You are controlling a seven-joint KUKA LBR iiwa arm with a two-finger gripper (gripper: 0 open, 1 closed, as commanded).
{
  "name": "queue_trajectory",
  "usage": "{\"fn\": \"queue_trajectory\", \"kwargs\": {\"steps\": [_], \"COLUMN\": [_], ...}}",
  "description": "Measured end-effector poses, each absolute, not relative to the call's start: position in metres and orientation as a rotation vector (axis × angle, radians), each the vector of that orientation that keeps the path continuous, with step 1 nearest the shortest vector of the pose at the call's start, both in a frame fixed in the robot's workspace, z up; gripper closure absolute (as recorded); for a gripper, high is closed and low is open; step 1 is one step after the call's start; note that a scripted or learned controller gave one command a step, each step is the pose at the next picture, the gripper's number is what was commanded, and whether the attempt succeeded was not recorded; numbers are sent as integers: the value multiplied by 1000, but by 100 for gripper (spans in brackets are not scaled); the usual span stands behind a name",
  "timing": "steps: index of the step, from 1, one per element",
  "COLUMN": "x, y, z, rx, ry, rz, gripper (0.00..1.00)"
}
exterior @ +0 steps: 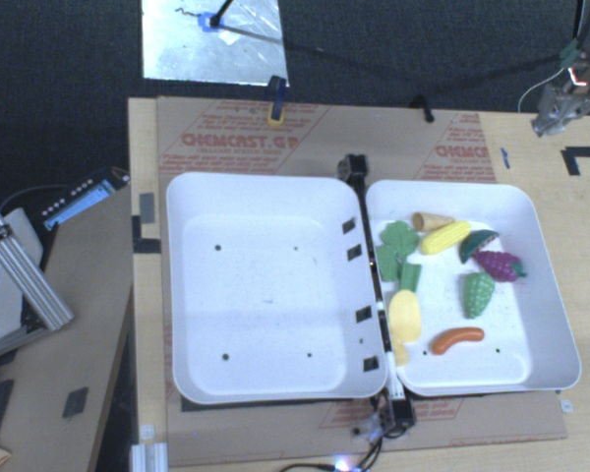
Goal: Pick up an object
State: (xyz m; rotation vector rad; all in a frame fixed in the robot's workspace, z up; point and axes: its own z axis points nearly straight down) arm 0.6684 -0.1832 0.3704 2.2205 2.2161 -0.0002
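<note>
Parked off the far right corner of the surface [226,138], my tool [562,106] sits well apart from both bins, and whether it is apart or together I cannot tell; it is too small and blurred there. Nothing is visibly in it. I judge the pick has not begun: this is the approach step. Next I would need to swing in over the right bin, choose one piece with room around it, and come down squarely on it.

Of the two bins, the left bin [265,293] offers me no toy to take. The right bin [506,367] holds all the toy food, crowded toward its far and left side. Largest is the pale yellow piece [404,318] against the left wall, then the leafy green piece [398,239], the corn cob [444,236] and the green bunch [477,293]. Smaller are the purple grapes [499,264], the orange sausage [457,339] and the tan cone [431,221]. The sausage lies alone, so it looks the easiest target.
</note>
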Motion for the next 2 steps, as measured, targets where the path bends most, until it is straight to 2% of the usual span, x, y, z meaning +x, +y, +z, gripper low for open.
{"fn": "queue_trajectory", "kwargs": {"steps": [1, 2], "x": [668, 669], "y": [-80, -20], "z": [259, 261], "rx": [2215, 2210], "ry": [2243, 2233], "rz": [-3, 4], "gripper": [100, 100]}}
